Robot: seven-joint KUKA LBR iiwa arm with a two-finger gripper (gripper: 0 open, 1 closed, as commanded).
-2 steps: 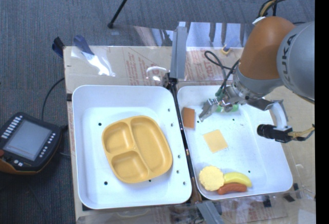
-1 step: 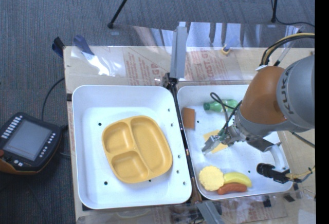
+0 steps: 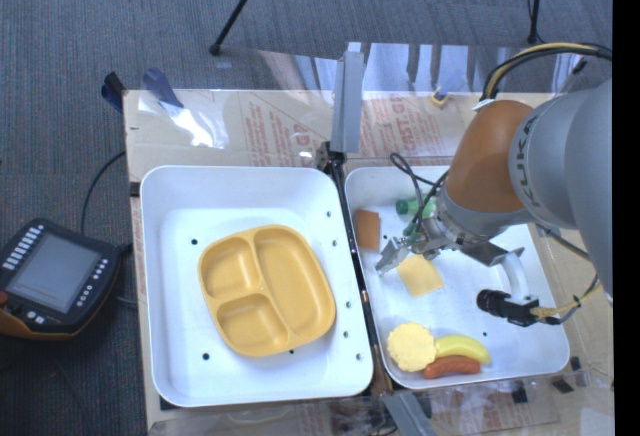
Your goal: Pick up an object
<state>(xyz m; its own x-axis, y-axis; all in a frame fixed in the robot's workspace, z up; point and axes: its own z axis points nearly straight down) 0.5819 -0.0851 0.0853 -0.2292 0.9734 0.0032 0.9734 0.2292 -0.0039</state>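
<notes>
From above, the desk [image 3: 240,124] is carrying two white bins side by side. The left bin [image 3: 170,214] is holding a yellow plate [image 3: 266,290] with three parts. In the right bin [image 3: 530,344], the grey and orange arm [image 3: 520,169] is reaching down, and its hand [image 3: 405,246] is sitting near the top left of the bin. I cannot tell if the hand is grabbing anything. A yellow cheese square [image 3: 420,275] is lying just below the hand. A brown block [image 3: 367,229] is lying to the left of the hand. A green thing [image 3: 405,206] is peeking out above the hand. Farther below, a round yellow cookie [image 3: 411,347], a banana [image 3: 461,348] and an orange carrot [image 3: 452,367] are lying close together.
</notes>
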